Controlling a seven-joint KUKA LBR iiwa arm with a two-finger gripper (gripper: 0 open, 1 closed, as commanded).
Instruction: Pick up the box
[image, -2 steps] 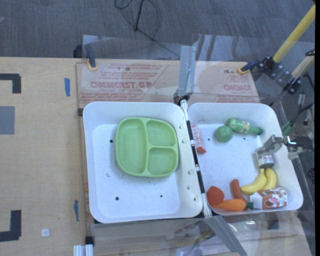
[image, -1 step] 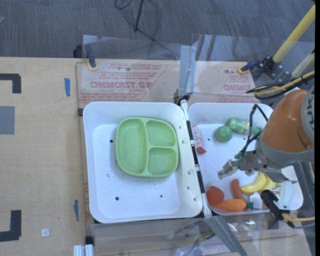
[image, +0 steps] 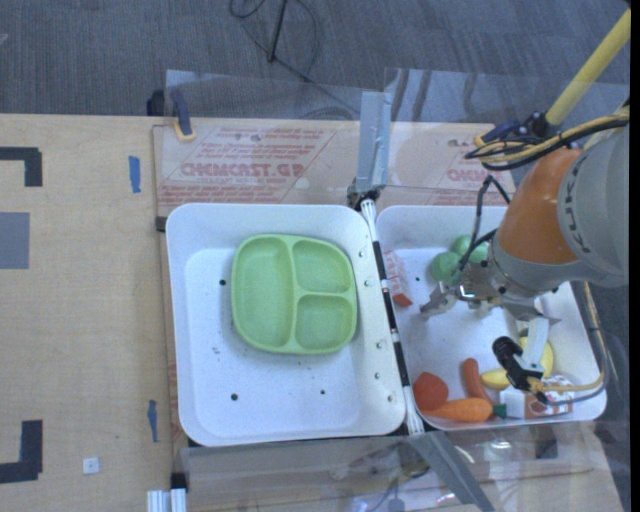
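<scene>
Left bin (image: 200, 330): green three-compartment plate (image: 294, 294) lying flat inside, toward far side. Right bin (image: 440, 345): small white-and-red box (image: 393, 268) sitting against left wall, near far corner, free of gripper. Green round item (image: 446, 265) resting just right of box. Near edge: red piece (image: 430, 389), sausage-like item (image: 471, 376), carrot (image: 463, 409) lying close together. Yellow item (image: 497, 379) beside them. Arm (image: 560, 215) reaching over right bin; gripper (image: 470, 293) hanging above bin floor, well right of box; finger opening cannot be judged.
</scene>
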